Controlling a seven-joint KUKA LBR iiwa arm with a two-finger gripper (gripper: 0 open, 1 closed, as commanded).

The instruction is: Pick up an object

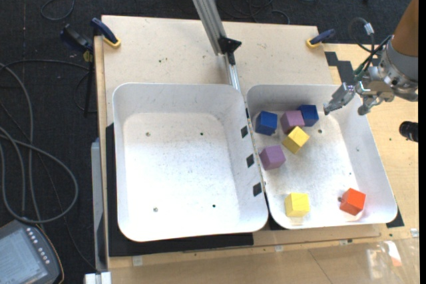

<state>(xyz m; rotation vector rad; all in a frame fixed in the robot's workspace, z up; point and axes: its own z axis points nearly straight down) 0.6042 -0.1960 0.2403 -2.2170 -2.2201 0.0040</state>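
The table [166,43] carries two shallow white bins side by side. The left bin [133,103] sits toward the left half of the table. The right bin [373,163] holds seven cubes. At its upper left lies a blue cube [266,122]. A purple cube [271,157] lies just below it, near the divider between the bins. A second purple cube [292,120] sits beside the blue cube, with a yellow cube [296,138] touching its lower edge. A second blue cube [308,114] touches the upper purple cube on its right. A second yellow cube [297,204] rests near the lower rim. An orange cube [353,201] lies in the lower right corner. The end effector [351,100] is positioned at the upper right rim of the right bin, fingers spread apart, gripping nothing, well clear of the cubes.
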